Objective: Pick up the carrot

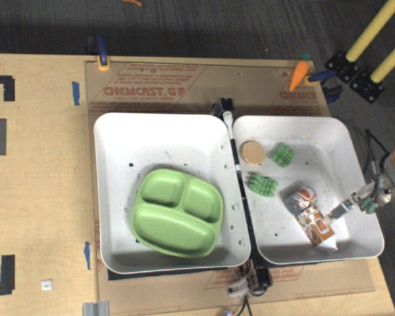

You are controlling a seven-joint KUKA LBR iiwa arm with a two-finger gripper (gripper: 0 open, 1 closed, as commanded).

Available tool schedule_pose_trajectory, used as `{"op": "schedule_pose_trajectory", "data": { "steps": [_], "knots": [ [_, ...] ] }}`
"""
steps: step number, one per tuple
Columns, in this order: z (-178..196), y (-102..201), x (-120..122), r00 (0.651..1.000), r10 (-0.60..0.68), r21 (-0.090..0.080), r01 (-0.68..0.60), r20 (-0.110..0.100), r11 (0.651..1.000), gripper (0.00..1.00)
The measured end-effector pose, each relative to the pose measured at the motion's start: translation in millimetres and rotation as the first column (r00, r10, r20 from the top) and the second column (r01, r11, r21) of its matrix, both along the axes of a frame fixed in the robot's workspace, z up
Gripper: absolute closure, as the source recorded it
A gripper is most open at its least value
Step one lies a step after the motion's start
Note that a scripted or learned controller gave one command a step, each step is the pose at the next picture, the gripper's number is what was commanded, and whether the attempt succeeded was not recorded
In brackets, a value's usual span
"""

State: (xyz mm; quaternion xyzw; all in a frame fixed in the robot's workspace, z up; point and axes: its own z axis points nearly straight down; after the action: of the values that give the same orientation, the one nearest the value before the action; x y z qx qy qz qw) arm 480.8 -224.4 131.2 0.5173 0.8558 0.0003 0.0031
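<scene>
Camera view: carrot [299, 76] lies on the surface at upper right of frame, outside both bins. End effector [370, 201] at right bin's [329, 131] right edge; can't tell its state.

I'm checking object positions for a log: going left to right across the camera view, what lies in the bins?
Green divided plate → tan disc → lower green piece → upper green piece → snack packet → gripper.
</scene>
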Motion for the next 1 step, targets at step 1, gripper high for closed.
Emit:
{"op": "schedule_pose_trajectory", "data": {
  "steps": [1],
  "knots": [
    [-1.8, -0.8, 2.2, 0.999, 0.044, -0.001, -0.044, 0.005, 0.999, 0.0]
  ]
}}
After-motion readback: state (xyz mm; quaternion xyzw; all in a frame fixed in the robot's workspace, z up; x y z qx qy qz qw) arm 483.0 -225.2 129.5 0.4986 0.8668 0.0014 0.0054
